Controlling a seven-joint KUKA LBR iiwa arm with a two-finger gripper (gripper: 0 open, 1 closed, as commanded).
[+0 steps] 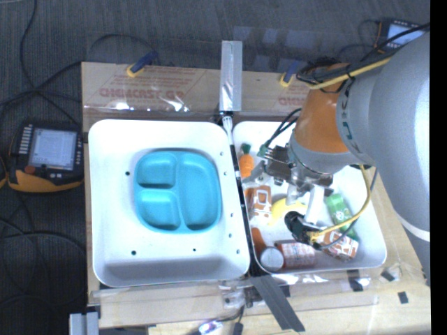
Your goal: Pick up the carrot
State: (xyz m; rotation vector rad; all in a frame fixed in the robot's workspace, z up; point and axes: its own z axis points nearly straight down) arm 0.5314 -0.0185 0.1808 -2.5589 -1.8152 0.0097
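The carrot [246, 164] is a small orange piece lying against the left wall of the right bin [374, 246], near its far end. My gripper [283, 169] hangs over the middle of that bin, just right of the carrot, under the grey wrist and its orange band [323, 121]. The arm hides the gripper's lower part, and nothing is visibly held in it.
The right bin also holds a brown snack packet [260, 201], a yellow item [283, 208], a green packet [338, 206], a can [297, 255] and another orange piece [257, 239]. A blue divided plate [174, 190] lies in the left bin [105, 257].
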